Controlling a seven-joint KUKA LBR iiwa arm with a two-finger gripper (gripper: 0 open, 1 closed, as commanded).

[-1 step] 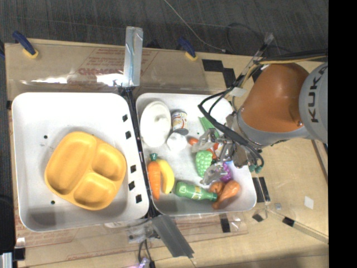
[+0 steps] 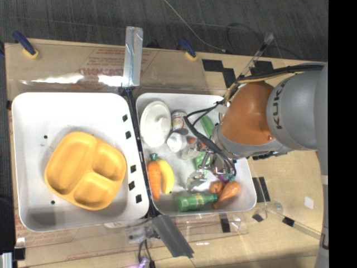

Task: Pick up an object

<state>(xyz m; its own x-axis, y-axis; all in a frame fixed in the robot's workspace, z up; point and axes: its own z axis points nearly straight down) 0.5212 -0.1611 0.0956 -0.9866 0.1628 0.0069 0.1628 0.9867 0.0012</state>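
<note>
The right bin [image 2: 241,201] holds a jumble of small things. A white bowl [image 2: 155,121] lies at its far left, with a small can [image 2: 179,119] and a white cup [image 2: 175,142] beside it. An orange carrot [image 2: 154,178] and a yellow banana [image 2: 165,175] lie by the left wall. A green bottle [image 2: 196,201] rests along the near wall, next to a brown drumstick toy [image 2: 226,191]. My gripper [image 2: 204,171] reaches down into the middle of this bin, just above the green bottle and right of the banana. Cables and the wrist hide what lies under it.
The left bin [image 2: 28,127] holds a yellow divided plate [image 2: 85,170]. A green item [image 2: 207,125] lies near the right bin's far wall, partly under the orange band of the arm [image 2: 248,119]. The arm covers the bin's right side.
</note>
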